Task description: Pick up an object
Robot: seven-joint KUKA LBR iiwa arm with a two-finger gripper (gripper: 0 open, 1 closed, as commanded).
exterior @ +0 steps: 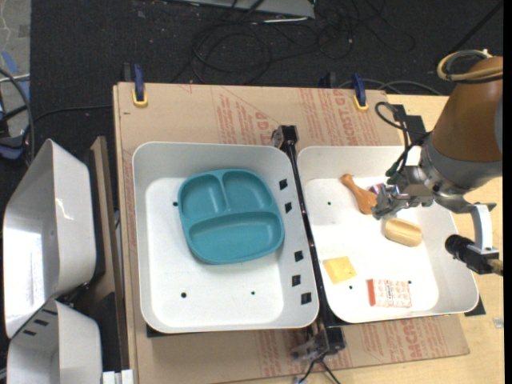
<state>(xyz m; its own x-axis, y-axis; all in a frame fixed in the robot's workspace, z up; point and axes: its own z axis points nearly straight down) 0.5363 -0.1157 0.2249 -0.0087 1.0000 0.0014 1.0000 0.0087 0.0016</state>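
On a cardboard-covered bench (240, 110), two white bins (152, 214) sit above dark, cable-strewn floor (240, 38).

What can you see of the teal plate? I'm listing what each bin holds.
The teal plate lies flat in the left bin, slightly rotated. It looks like smooth plastic, a rounded rectangle with three compartments: two small ones at the far side, one long one nearer. It rests on the bin floor, and nothing else touches it.
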